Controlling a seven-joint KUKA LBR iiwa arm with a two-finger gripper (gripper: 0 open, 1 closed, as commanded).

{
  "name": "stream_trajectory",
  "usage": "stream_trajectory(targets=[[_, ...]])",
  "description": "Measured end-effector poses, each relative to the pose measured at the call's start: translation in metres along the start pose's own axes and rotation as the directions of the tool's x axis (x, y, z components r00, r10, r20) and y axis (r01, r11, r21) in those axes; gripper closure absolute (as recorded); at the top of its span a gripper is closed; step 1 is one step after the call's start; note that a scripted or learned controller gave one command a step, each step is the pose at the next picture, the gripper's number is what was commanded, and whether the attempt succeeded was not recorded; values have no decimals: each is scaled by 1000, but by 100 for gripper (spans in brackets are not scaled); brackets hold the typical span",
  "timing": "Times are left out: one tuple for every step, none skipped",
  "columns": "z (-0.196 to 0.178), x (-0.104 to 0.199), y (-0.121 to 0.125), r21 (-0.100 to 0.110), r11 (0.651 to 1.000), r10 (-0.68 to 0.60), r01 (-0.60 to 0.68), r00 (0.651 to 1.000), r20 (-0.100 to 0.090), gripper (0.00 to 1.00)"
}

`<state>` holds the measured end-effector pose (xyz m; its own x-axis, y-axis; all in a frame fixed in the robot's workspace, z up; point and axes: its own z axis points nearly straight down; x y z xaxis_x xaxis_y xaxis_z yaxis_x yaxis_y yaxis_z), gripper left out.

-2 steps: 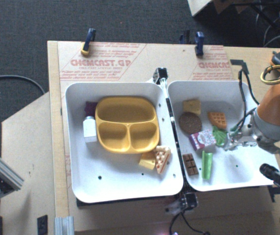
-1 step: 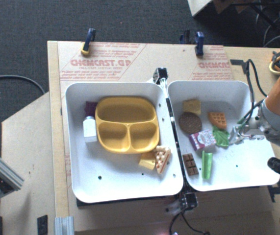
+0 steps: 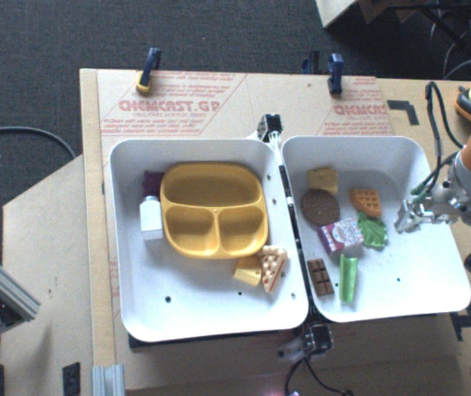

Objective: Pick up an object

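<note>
Fingers [image 3: 406,219] over right bin [image 3: 433,279], toy food [image 3: 342,233] clustered left.

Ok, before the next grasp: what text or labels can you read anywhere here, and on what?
"CHEMCAST GP": red print on the bench sheet, behind the left bin.
The smaller red lines under it: too blurred.
Red print behind the right bin: partly cut off, unreadable.
Purple packet label: too small.

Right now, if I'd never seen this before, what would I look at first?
Probably the big yellow plate with three sections, sitting in the left bin. Next, the little pile of toy food in the right bin, like the round brown cookie and the green stick. The gripper hangs at that bin's right side.
</note>
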<state>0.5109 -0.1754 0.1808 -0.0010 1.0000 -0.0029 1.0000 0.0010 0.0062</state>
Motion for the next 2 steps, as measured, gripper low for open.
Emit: stream_trajectory(targets=[[-47, -1, 2, -1, 1000, 0, 0, 1000, 0, 100], [-40, 46, 12, 7, 1000, -4, 4, 1000, -4, 100]])
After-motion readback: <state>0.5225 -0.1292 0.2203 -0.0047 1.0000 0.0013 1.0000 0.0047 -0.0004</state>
